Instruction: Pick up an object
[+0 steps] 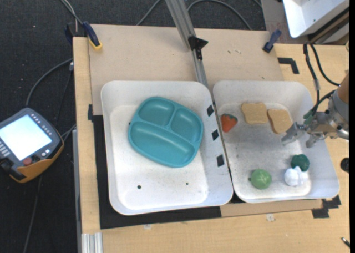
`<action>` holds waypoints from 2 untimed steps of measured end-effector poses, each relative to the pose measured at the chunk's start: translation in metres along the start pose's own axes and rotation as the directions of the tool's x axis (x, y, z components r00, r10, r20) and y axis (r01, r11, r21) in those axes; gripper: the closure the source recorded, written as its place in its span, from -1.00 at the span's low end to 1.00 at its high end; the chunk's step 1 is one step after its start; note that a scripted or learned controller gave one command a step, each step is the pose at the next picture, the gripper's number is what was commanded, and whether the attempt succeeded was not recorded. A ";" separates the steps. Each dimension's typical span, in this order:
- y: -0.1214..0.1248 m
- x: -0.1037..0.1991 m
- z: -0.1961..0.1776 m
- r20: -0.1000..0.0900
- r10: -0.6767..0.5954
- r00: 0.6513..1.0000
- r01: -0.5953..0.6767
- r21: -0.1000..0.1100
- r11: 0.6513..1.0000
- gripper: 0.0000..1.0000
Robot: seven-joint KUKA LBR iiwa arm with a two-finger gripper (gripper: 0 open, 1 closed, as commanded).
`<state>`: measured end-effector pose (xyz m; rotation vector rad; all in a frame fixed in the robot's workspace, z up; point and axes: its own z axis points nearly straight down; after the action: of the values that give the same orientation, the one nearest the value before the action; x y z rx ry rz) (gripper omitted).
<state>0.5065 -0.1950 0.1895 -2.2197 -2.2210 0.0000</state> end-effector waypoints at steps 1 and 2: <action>-0.004 -0.003 0.043 -0.002 0.001 1.000 -0.001 0.005 1.000 -1.00; 0.001 0.006 0.100 -0.003 0.000 1.000 0.000 0.006 1.000 -1.00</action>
<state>0.5070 -0.1889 0.0891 -2.2153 -2.2163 0.0028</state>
